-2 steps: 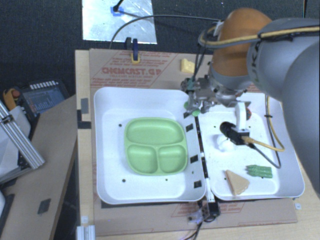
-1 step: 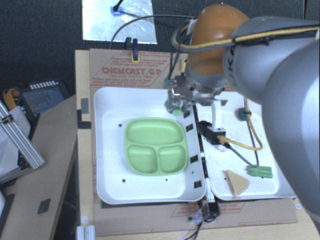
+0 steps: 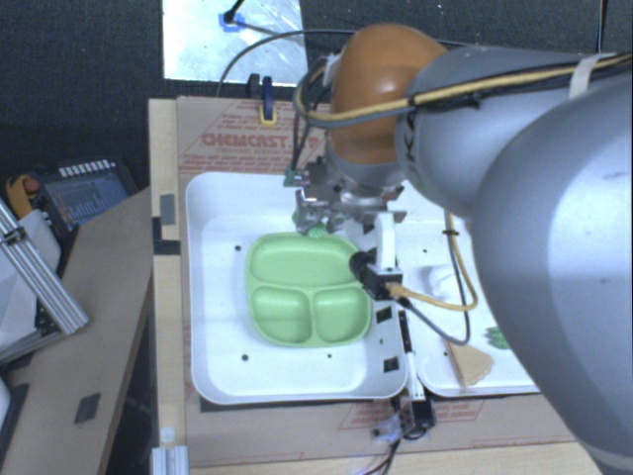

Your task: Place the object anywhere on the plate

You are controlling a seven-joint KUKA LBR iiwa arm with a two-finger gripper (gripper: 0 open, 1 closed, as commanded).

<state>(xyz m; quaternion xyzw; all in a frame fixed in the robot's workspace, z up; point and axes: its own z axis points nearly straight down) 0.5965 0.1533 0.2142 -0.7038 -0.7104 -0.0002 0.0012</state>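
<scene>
Gripper [image 3: 318,216] positioned at the far rim of the green plate [image 3: 302,290]; finger state cannot be told; arm descends steeply.

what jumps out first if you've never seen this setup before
The big grey arm with its orange band takes up the upper right and reaches in over the bins. Its gripper hangs at the far rim of a pale green divided plate, which lies in the left white bin. In the right bin, a tan wedge-shaped piece lies near the front edge.
</scene>
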